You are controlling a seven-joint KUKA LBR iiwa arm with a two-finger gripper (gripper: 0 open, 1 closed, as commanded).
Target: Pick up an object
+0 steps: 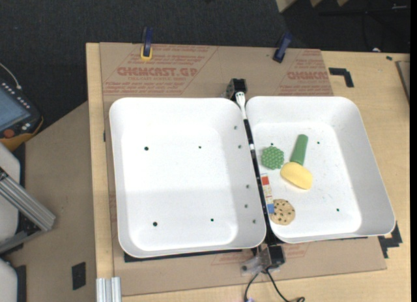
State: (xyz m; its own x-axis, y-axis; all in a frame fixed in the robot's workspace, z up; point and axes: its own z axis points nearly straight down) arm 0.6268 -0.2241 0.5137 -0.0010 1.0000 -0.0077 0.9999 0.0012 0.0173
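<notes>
Best pick here is probably the yellow lemon-shaped piece [296,177], sitting in the middle of the right bin [365,164]. It's chunky and rounded, so I'd come straight down and close across its narrow width. Watch out, though: the green cylinder [299,149] touches its upper edge, and the green bumpy disc [273,158] is just to its left. The cookie [283,211] lies below it, near the bin's front-left wall. Can't tell the pincer's state from this shot.
</notes>
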